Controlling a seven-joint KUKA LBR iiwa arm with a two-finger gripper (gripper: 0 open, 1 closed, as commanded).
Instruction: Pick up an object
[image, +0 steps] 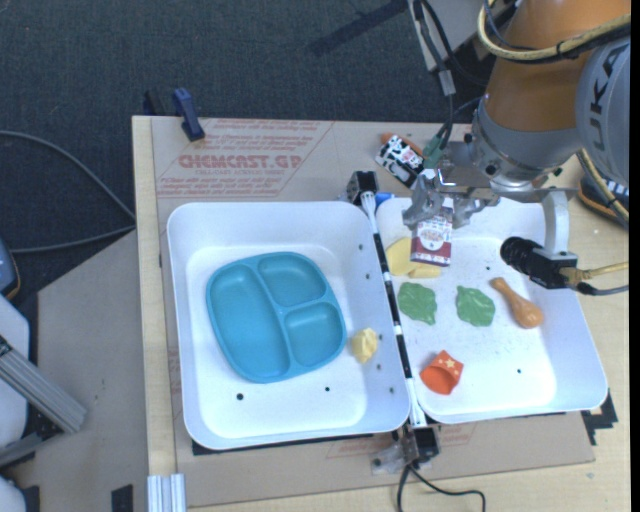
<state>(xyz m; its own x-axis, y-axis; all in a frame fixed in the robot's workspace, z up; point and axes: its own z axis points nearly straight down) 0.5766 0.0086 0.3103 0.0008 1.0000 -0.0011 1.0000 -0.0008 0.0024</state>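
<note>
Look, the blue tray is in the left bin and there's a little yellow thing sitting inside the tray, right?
Not quite. The blue tray is in the left bin, but the yellow thing lies beside the tray on the bin's floor, not in it. The camera view shows this.

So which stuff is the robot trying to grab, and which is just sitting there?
For the job:
end effector
red-and-white packet just below it
yellow piece
two green leaves
drumstick
orange piece
small yellow piece

Just lying about:
blue tray
blue clamp
black-and-white item on the board
</note>
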